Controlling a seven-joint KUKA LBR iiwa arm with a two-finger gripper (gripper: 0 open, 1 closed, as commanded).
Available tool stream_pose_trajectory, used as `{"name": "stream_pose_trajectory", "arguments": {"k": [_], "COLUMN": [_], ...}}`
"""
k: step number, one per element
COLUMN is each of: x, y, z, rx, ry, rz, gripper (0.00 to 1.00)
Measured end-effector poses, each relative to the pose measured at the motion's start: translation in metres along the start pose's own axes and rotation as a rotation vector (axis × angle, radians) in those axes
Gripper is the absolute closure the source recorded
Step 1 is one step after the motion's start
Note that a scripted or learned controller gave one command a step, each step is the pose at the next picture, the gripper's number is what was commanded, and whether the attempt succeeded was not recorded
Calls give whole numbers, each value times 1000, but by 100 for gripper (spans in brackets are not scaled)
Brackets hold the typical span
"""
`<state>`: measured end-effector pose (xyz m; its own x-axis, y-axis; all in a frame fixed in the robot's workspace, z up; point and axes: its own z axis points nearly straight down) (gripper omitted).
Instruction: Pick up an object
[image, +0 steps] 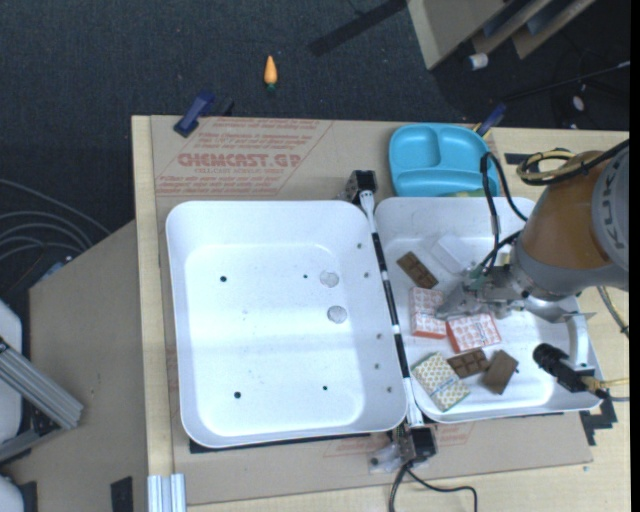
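Note:
The right bin (520, 212) holds several small items. A brown bar (416, 268) lies near its left wall. Two red-and-white packets (431, 323) (473, 331) sit in the middle. A checked packet (440, 381), a small brown piece (467, 362) and a brown block (500, 370) lie along the front. My gripper (468, 293) is low in this bin, just above the red-and-white packets and right of the brown bar. Nothing can be seen held in it. The arm's orange band (570, 222) and grey wrist (545, 285) cover the bin's right part.
The left bin (200, 300) shows two small round marks (330, 279) (337, 315). A blue divided tray (440, 160) stands behind the right bin. A black cable (490, 200) runs down to the wrist. A black part (560, 366) sticks out at the right bin's front right.

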<state>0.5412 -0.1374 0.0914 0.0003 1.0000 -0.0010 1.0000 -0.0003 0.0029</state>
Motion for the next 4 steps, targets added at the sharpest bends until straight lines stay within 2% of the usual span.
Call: {"name": "stream_pose_trajectory", "arguments": {"k": [1, 2, 3, 4], "x": [0, 0, 35, 36], "y": [0, 0, 89, 91], "z": [-9, -9, 5, -8], "rx": [-1, -1, -1, -7], "ry": [0, 0, 0, -1], "rz": [1, 1, 0, -2], "gripper": [100, 0, 0, 100]}}
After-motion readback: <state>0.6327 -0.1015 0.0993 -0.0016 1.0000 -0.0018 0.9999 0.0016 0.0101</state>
